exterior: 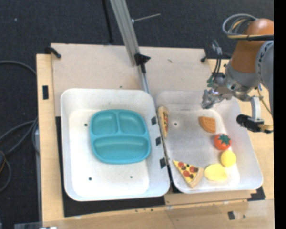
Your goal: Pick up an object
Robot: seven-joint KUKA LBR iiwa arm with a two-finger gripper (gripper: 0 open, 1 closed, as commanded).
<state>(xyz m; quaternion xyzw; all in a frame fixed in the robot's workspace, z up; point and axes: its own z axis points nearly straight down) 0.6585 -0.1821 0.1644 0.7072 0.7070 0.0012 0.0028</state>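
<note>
Now the pincer (209,100) hangs over the right bin (243,175), reaching; I cannot tell its state. Next, it should drop onto the orange toy (208,124).

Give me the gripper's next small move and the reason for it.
Probably lower the gripper toward the orange-brown food piece. The gripper hangs over the right bin's far end, nothing shows between its fingers, and that piece lies nearest, apart from the tomato.
</note>
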